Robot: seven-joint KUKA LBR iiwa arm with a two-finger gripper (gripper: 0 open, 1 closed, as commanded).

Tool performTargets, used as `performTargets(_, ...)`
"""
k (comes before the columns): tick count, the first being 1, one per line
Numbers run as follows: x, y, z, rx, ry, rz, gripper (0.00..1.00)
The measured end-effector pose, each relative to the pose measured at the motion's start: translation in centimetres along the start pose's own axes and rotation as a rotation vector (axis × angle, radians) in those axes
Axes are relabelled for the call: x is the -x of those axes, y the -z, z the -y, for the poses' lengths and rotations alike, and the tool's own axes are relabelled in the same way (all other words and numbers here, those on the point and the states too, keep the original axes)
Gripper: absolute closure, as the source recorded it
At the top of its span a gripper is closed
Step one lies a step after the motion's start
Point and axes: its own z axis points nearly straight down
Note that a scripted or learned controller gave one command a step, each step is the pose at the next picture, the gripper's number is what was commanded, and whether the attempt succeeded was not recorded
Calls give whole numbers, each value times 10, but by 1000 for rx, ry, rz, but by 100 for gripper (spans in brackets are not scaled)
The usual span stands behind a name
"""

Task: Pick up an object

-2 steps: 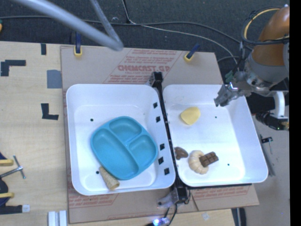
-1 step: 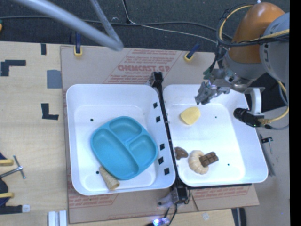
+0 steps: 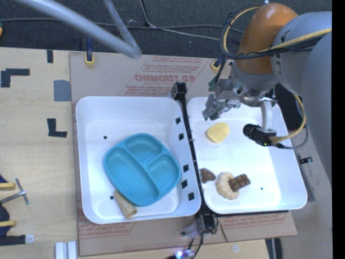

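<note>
My gripper (image 3: 214, 110) hangs over the far left part of the right bin (image 3: 285, 198), just above and behind a pale yellow chunk (image 3: 218, 132) that lies on the bin floor. Nothing shows between the fingers. Nearer the front of the same bin lie a small brown piece (image 3: 207, 174), a cream doughnut-like piece (image 3: 225, 186) and a dark brown bar (image 3: 239, 182) leaning on it. The left bin (image 3: 86, 123) holds a blue divided plate (image 3: 142, 168) and a tan cork-like cylinder (image 3: 125, 204) at its front.
A black divider (image 3: 186, 144) runs between the two bins. A black camera unit with cable (image 3: 260, 134) hangs off the wrist over the right bin. Grey tripod legs (image 3: 75, 20) cross the top left. The bench carries tape marks at left.
</note>
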Motion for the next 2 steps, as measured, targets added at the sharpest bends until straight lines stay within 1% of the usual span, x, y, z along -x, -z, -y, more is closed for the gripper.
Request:
performTargets(1, -54, -10, 2, -1, 2, -1, 100)
performTargets(2, -108, -17, -7, 1, 2, 0, 100)
